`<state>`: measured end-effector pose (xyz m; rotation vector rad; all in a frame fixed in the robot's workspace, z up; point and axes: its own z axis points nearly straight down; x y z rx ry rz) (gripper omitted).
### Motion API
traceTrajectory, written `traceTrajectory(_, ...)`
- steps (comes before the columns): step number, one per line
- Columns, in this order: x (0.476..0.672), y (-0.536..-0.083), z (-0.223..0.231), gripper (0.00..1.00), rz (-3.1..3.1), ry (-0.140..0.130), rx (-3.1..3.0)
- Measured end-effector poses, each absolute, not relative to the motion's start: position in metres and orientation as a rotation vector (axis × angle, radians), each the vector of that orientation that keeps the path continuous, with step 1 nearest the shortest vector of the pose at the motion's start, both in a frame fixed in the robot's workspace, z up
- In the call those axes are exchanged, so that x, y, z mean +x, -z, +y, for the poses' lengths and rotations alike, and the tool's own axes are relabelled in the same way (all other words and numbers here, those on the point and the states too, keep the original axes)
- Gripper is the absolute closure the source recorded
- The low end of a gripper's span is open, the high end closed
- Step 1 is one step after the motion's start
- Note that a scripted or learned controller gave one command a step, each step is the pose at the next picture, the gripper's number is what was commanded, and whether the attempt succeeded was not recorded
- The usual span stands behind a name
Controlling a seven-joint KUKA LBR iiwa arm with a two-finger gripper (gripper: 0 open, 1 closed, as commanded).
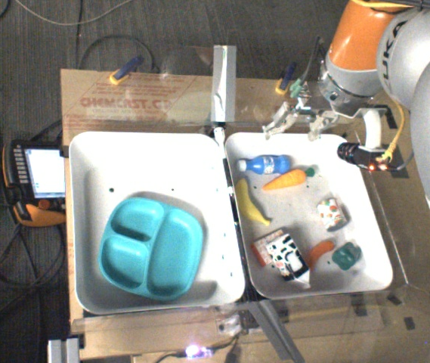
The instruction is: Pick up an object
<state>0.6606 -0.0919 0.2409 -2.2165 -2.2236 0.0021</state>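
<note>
My gripper (296,125) hangs above the far edge of the right bin (373,203), fingers spread open with nothing between them. Just below it in that bin lie a blue bottle (265,164) and an orange carrot (286,179). A yellow banana (250,203) lies by the bin's left wall. Nearer the front are a black-and-white patterned box (281,254), a small red-and-white pack (332,213), a small orange piece (320,251) and a teal object (346,255).
The left bin (86,165) holds a teal divided plate (153,248). A handheld pendant (33,181) sits left of the bins. Cardboard (139,104) and clamps lie behind the bins. The arm's orange band (362,29) fills the upper right.
</note>
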Motion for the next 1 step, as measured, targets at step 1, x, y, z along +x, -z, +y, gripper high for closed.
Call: traceTrajectory(1,0.6294,-0.0990,-0.1046,0.00,-2.389,0.003,-2.039)
